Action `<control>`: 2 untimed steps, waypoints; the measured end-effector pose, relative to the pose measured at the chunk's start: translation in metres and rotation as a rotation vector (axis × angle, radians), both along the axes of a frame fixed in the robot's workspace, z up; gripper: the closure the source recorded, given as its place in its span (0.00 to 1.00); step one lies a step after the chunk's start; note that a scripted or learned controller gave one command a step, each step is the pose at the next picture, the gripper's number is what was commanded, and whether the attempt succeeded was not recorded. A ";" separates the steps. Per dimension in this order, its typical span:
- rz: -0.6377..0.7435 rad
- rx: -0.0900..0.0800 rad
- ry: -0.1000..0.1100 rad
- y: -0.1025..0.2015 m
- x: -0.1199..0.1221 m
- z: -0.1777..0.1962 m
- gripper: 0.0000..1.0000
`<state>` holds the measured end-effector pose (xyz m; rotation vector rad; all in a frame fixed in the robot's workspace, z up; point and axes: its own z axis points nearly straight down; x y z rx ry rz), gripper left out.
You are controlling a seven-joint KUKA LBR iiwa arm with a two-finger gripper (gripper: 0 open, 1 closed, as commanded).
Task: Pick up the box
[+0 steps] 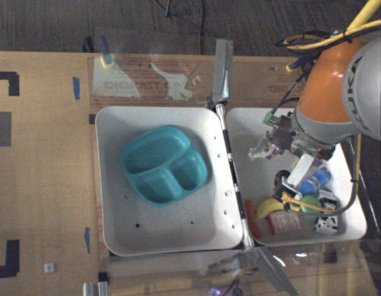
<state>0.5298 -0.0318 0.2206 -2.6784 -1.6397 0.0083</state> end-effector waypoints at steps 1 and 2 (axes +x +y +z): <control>0.028 0.000 -0.001 -0.090 0.048 0.026 0.00; 0.070 0.003 0.003 -0.068 0.032 -0.098 0.00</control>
